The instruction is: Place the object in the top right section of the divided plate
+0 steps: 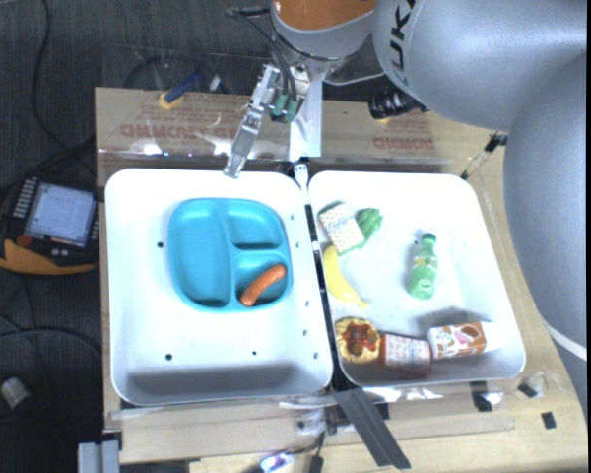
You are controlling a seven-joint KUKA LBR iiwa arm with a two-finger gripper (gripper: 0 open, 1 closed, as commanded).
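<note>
A blue divided plate [209,254] lies in the left bin [148,343]. An orange sausage [264,284] rests in the plate's lower right section, while the upper right section [256,227] shows bare blue. My gripper [267,168] hangs above the far rim between the two bins, just beyond the plate. Its fingers are spread apart: the left fingertip [233,168] is over the left bin's back edge and the other is by the divider. Nothing sits between them.
The right bin [483,215] holds a yellow banana [337,276], a checkered packet [341,227], a green bottle [424,266], a round pizza-like toy [357,338], a small box [406,351] and a red carton [459,340]. The arm's bulk fills the upper right.
</note>
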